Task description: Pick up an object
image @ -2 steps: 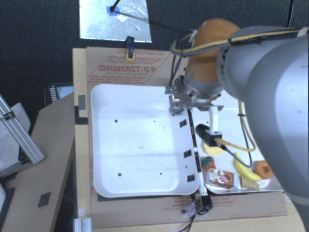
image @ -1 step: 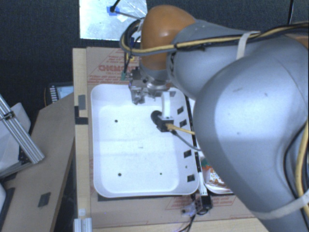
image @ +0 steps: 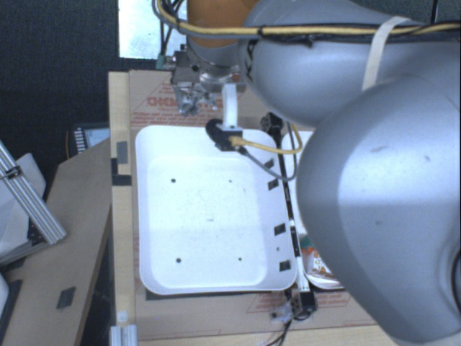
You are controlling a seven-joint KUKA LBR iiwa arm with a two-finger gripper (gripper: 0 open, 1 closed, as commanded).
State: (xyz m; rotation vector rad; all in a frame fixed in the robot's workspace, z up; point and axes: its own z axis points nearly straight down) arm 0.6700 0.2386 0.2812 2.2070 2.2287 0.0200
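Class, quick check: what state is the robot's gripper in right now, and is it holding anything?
Gripper: sits above the far edge of the left bin; its state cannot be told, and no object is seen in it.

One shallow white plastic bin lies in full view on the cardboard-covered desk; a second white bin adjoins its right side, mostly hidden behind the arm. One grey arm with one orange band. One metal hand beyond the first bin's far rim. One colourful printed object, partly hidden, right of the first bin.
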